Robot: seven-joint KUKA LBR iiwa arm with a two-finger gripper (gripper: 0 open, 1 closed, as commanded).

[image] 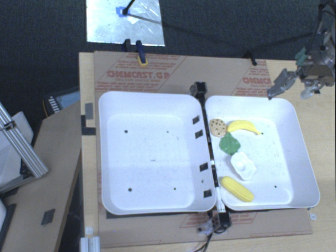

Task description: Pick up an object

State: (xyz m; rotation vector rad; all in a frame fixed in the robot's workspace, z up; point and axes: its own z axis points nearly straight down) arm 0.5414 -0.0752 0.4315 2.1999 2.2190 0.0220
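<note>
progress: nothing picked yet — all left to do | my gripper [295, 85]: jaws spread apart, nothing between them | objects: banana [244, 126] nearest, below and left of me in the right bin [302, 156]

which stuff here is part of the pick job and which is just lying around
Part of the job:
- gripper, open, above the right bin's far edge
- right bin
- cookie
- banana
- green leaf piece
- white piece
- yellow corn-like piece

Just lying about:
- left bin
- cardboard sheet
- silver plate
- blue and yellow clamp
</note>
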